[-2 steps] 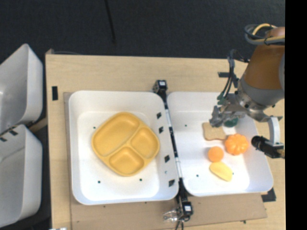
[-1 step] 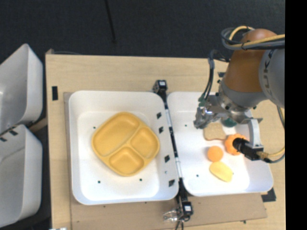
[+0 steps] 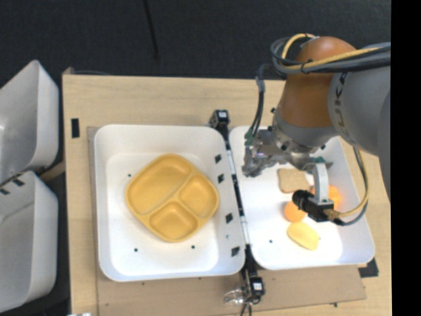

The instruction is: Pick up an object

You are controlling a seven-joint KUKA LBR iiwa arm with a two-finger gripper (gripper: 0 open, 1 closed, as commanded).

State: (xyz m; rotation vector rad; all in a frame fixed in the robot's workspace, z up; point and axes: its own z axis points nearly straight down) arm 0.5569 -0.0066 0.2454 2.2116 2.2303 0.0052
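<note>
Two shallow white bins, the left bin [image 3: 112,255] and the right bin [image 3: 348,249], look like smooth moulded plastic with a soft sheen, set on a pale matt surface [image 3: 158,94] that resembles raw wood or board. A yellow divided tray [image 3: 172,197] appears to be smooth, slightly glossy plastic. The arm [image 3: 358,104] wears a grey satin casing and a glossy orange band [image 3: 309,87]. A tan slice [image 3: 291,179] looks dull and matt; a yellow piece [image 3: 303,236] looks smooth.
</note>
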